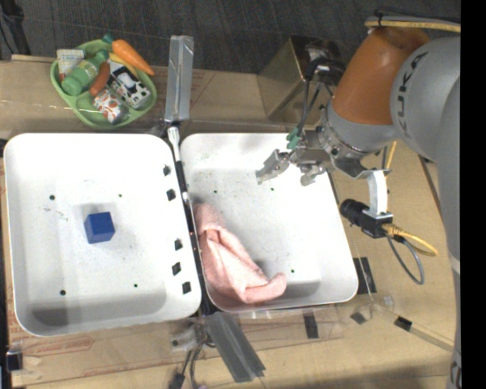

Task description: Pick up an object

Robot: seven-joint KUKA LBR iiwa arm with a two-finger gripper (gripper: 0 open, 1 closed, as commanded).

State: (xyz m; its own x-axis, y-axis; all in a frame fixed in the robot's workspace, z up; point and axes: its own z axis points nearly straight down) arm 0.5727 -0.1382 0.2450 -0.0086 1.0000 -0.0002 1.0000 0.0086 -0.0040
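A pink cloth (233, 259) lies crumpled in the right bin (308, 225), along its left wall and toward the front. A blue cube (100, 226) sits in the left bin (40, 185), left of its middle. My gripper (290, 169) hangs over the back part of the right bin, above and to the right of the cloth. Its two metal fingers (269, 168) are spread apart with nothing between them.
A green bowl (79, 112) holding toy food, including an orange carrot (131, 54), stands behind the left bin. A metal bar (178, 79) runs back from the divider between the bins. A cardboard box (287, 75) sits behind the right bin.
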